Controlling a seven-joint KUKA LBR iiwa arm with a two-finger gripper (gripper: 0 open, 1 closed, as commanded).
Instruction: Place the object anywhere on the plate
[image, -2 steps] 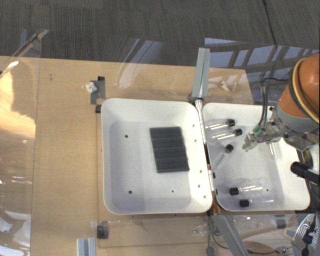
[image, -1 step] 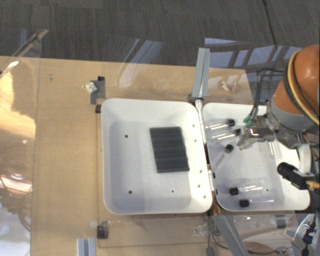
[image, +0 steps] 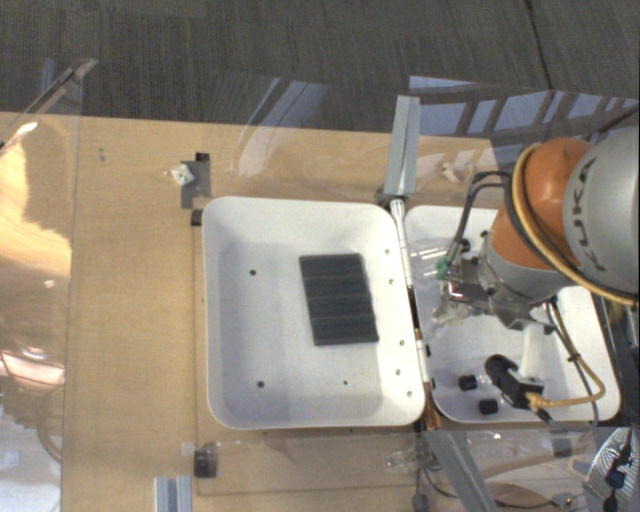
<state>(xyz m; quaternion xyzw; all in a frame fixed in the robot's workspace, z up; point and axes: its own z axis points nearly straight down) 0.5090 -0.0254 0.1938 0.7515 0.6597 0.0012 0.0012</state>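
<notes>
One word, "KUKA", partly shows on the arm (image: 600, 220).

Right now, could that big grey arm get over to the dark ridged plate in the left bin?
Probably yes. The arm hangs over the right bin, and the dark ridged plate lies flat and uncovered in the left bin, with just the low bin walls between them.

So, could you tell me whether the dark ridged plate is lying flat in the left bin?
Yes, flat. The plate lies on the floor of the left bin, its ridged top fully facing the camera, clear of every wall.
</notes>
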